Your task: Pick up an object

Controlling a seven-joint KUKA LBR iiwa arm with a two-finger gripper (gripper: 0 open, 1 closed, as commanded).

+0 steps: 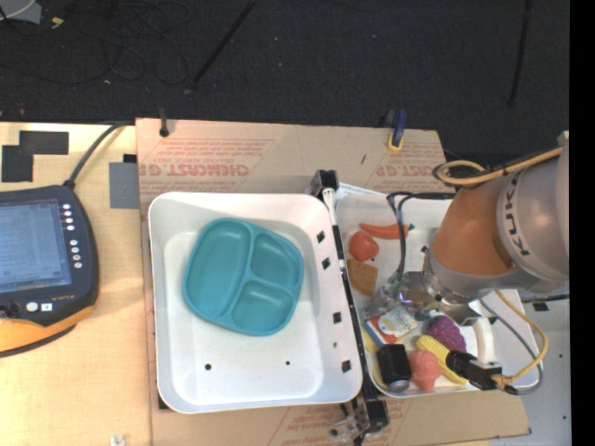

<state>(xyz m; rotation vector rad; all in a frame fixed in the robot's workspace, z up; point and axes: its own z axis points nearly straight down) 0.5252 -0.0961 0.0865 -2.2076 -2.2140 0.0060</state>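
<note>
Cardboard-topped bench [232,156], two white bins. Left of the pincer [406,297]: teal divided plate [244,275]. Around the pincer, right bin [372,214]: toy food, likely light, hard plastic. Yellow corn [444,356], just below-right: grip across its middle. Pincer's state: cannot tell.

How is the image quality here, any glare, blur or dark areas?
Camera view: even light, mild softness throughout; the left bin looks bright, nearly washed out around the teal plate; the floor behind the bench is almost black; the arm shades the toys in the right bin.
</note>
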